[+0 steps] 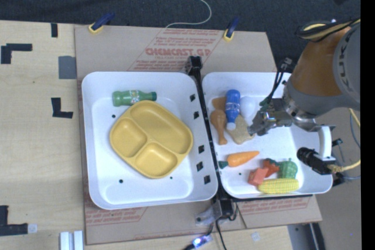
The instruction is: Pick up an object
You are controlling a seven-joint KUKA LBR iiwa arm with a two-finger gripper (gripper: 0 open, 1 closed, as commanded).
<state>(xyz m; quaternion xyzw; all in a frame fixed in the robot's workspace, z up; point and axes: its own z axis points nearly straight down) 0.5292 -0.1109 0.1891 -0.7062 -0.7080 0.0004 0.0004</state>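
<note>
We had the arm [328, 76] hanging over the right bin [304, 187], and that bin is our landmark for everything here. The left bin [94, 126] sat right against its left wall, carrying a yellow divided plate [151, 139] and a green toy bottle [133, 96] just beyond the plate.

Inside the right bin, the gripper [258, 126] was low near the middle, just right of a beige lumpy piece [241, 133], maybe toy bread or a cookie, hard to say. We honestly couldn't tell whether the fingers were wide or narrow; it was all one dark blob from up there, and nothing showed between them.

Along the left side of the bin lay a blue bottle [233, 103] and a tan drumstick-looking thing [219, 123], touching or nearly so. Nearer the front wall: a toy carrot [243, 157], then a red-orange piece [262, 174], a green pepper-ish toy [287, 169] and a corn cob [279, 186] bunched in the front right corner.

Our guess was that the beige piece was the target, being closest. It looked like light hollow plastic, stiff and a bit slick, so we'd have pinched it across its narrow width, low down. Crowding from the bottle and drumstick was the worry: fingers could nudge those instead.
</note>
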